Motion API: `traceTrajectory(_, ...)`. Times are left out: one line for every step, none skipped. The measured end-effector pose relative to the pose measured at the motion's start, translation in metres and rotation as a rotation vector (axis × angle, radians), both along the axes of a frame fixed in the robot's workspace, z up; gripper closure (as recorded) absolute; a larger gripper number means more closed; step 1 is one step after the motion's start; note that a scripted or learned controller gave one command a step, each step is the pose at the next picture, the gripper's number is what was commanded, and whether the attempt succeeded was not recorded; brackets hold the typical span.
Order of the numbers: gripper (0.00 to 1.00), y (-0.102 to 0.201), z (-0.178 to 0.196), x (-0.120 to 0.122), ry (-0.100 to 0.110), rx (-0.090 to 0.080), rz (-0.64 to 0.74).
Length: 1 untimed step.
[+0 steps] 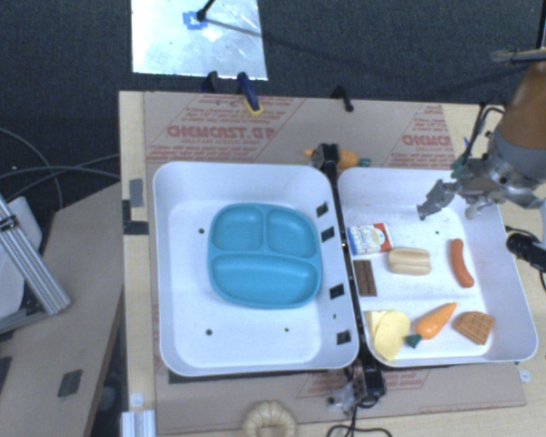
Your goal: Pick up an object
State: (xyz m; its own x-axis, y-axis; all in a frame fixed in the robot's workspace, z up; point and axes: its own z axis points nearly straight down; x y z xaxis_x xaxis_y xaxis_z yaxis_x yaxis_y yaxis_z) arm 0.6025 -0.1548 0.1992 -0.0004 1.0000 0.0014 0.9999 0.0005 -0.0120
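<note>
The right bin (391,182) holds several toy foods: a small white and red carton (369,238), a brown chocolate bar (365,278), a tan bread roll (409,260), a red sausage (460,263), an orange carrot (432,321), a yellow cheese piece (389,332) and a brown waffle (474,327). My gripper (455,200) hangs over the bin's upper right part, above and to the right of the carton and the roll. Its two fingers stand apart with nothing between them.
The left bin (177,271) holds a blue divided plate (264,255). A black divider with clips (338,244) runs between the bins. A silver sheet (198,25) lies beyond the bench's far edge. A metal frame (14,253) stands at the left.
</note>
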Motion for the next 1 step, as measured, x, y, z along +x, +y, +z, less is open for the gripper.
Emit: traceTrajectory(0.0,0.0004,0.0085,0.0028,-0.014,-0.002,0.002)
